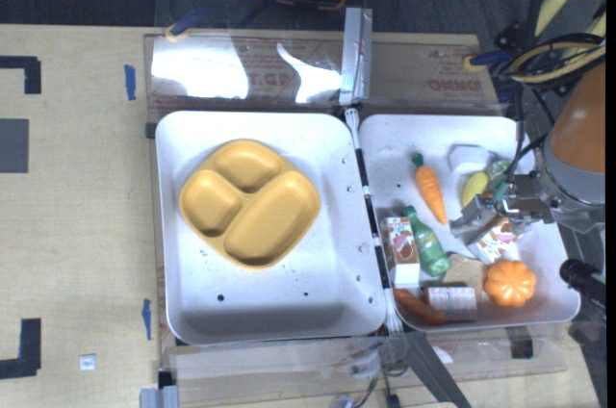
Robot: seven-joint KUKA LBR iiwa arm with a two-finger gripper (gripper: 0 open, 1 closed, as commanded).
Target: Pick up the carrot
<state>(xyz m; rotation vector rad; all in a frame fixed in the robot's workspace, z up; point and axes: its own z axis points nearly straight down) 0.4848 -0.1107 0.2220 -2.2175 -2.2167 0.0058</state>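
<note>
Carrot lying free in the right bin, leafy end toward the far wall.

Just right of it, across a bare strip of bin floor, gripper low over the clutter, fingers parted and clasping nothing. Nearer than the carrot: green bottle beside a small carton, then an orange pumpkin in the near right corner. Yellow item by the gripper's far side. In the left bin, a yellow divided plate.

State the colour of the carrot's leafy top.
Green, atop the orange carrot; clearest in the camera view.
</note>
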